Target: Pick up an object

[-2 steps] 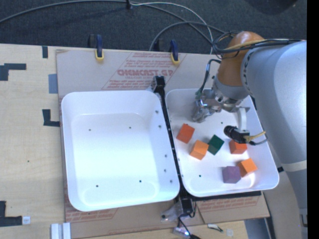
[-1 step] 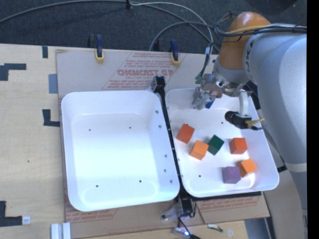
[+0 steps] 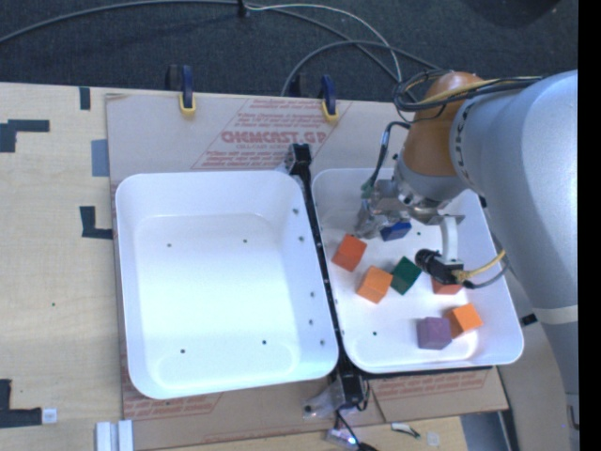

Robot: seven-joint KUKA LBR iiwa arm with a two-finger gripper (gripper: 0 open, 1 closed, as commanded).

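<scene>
White plastic, two shallow bins side by side on a cardboard sheet clamped at the far edge. Left bin bare white inside. In the right bin: an orange-red block near the divider, an orange block just beside a dark green block, a purple block touching another orange block near the front, and a reddish block half hidden under a black fitting. Grey arm reaching in from the right, gripper low over the far part of the right bin. Something blue right at the fingertips, possibly a small block; held or merely beside them, cannot tell. Width of the grip unreadable from here.
</scene>
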